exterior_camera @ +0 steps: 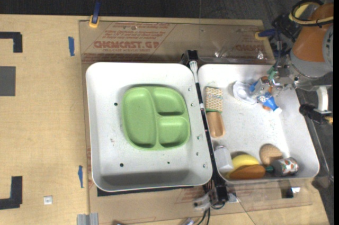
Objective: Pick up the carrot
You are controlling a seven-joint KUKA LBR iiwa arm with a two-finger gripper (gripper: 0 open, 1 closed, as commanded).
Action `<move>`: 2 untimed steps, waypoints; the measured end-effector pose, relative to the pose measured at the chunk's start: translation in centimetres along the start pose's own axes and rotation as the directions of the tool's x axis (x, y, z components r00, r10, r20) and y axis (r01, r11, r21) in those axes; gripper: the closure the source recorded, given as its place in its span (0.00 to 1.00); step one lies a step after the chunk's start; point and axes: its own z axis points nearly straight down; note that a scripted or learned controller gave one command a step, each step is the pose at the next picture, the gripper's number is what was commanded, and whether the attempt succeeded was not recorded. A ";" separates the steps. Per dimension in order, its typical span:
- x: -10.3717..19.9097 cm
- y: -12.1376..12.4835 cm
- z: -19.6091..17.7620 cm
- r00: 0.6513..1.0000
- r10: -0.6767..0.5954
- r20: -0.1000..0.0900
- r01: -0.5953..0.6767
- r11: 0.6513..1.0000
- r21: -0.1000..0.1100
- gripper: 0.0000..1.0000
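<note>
Lying at the right bin's (302, 128) near edge, carrot (247, 171) is touching the banana (244, 160), risking a wrong grasp; gripper (276, 77) jaw state I cannot tell.

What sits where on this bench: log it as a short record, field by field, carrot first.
carrot: lies flat at the near edge of the right bin, just beside the yellow item
also in right bin: brown round item, small can, brush
left bin: green divided plate
gripper: over right bin's far side, apart from carrot
carrot status: not picked up
</note>
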 end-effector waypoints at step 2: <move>1.5 3.2 1.5 0.898 0.441 0.008 -0.441 0.897 0.020 0.00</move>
